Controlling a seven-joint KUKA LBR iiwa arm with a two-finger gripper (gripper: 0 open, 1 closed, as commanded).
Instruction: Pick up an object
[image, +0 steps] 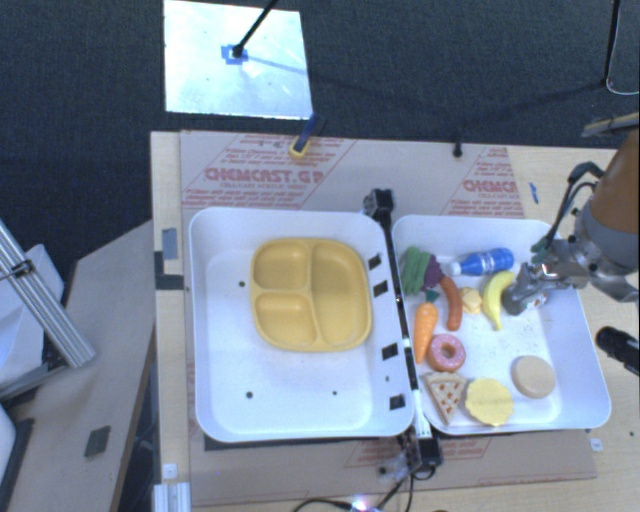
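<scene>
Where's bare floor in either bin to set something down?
Left white bin: bare floor all round the yellow divided plastic plate, widest below it. Right white bin: free between pink toy donut and round beige biscuit; crowded along its left side.

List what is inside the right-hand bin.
The right bin holds toy food: a banana, carrot, sausage, donut, pizza slice, a blue bottle and others. The gripper covers whatever lies directly beneath it.

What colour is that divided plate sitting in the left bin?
Pale yellow. The divided plate shows best in the camera view, lying in the left bin.
</scene>
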